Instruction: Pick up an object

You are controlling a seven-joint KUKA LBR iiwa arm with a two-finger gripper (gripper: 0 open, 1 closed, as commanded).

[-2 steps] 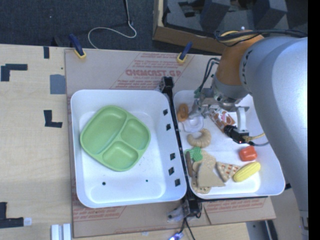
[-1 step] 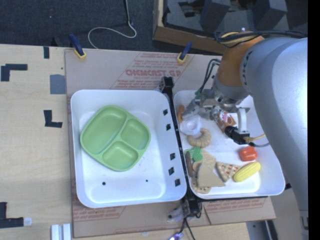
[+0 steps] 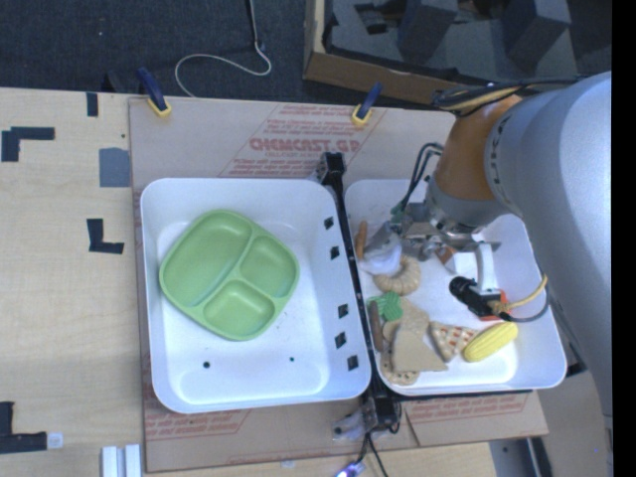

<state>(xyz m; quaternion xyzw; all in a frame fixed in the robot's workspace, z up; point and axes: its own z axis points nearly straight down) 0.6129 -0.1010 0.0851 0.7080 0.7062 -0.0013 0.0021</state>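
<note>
i had the grey two-finger gripper point(image 3: 429, 235) low over the right white plastic bin's point(image 3: 537, 371) upper left, where the toy food crowded, near a pale ring-shaped pastry point(image 3: 398, 280), but couldn't tell its state.

arm point(image 3: 556, 147) over right bin point(image 3: 537, 366) | green tray point(image 3: 229, 274) in left bin point(image 3: 169, 366) | corn cob point(image 3: 490, 342) bottom-right

Pale wood bench point(image 3: 60, 296), dark carpet floor point(image 3: 119, 18), white cable point(image 3: 234, 63)
</note>
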